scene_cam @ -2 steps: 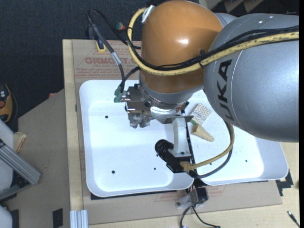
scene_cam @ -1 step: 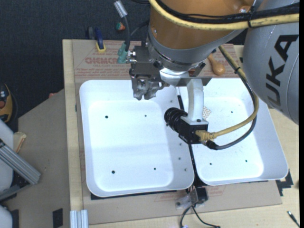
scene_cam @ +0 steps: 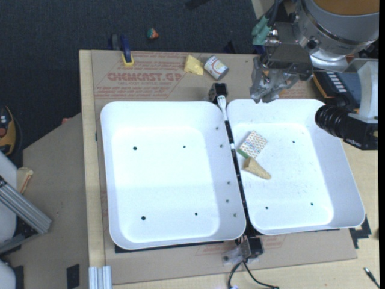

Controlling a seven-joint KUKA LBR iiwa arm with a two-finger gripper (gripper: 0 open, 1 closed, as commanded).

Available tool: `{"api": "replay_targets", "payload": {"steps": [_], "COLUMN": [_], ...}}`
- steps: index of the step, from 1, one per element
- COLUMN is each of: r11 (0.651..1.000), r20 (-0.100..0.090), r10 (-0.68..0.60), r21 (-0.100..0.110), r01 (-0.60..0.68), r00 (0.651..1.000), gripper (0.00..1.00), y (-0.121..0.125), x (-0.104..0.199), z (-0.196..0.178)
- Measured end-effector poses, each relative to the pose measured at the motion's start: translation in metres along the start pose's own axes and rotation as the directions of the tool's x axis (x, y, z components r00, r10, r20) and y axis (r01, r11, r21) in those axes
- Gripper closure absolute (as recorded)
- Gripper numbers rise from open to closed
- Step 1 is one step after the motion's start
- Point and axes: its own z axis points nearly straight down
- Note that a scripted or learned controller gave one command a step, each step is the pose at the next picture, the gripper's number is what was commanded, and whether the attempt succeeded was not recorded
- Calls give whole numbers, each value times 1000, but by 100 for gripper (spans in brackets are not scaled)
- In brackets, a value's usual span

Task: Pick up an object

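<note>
Objects to pick lie in the right bin (scene_cam: 337, 161), close to its left wall: a small checkered packet (scene_cam: 254, 143) sits tilted, and just below it, touching or nearly so, rests a tan wedge-shaped piece (scene_cam: 257, 170), with a bit of green showing between them at the packet's lower left corner. The left bin (scene_cam: 120, 161) sits side by side with the right one, their inner rims meeting along a dark seam. The gripper (scene_cam: 269, 91) hangs above the far rim of the right bin, near its upper left corner, well apart from the packet and the wedge; nothing can be seen between its fingers, and whether they are spread or closed cannot be told from this slant. The grey arm (scene_cam: 337, 17) with its orange band reaches in from the upper right. On the cardboard sheet (scene_cam: 150, 74) beyond the bins lie a yellow chunk (scene_cam: 193, 65) and, just beside it, a small boxy item (scene_cam: 216, 67); a blue and yellow clamp (scene_cam: 126, 51) grips the sheet's far edge.
</note>
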Motion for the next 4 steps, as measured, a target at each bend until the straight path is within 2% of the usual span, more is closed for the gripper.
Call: {"api": "replay_targets", "payload": {"steps": [1,2,3,4], "r11": [1000,1000,1000,1000], "r20": [4,0,2,3], "r10": [-19,-8,-1,-19], "r21": [22,6,3,23], "r01": [19,8,1,19], "r00": [1000,1000,1000,1000], "gripper": [100,100,100,100], "y": [-4,-2,0,12], "x": [88,58,-45,47], "z": [102,64,32,164]}}
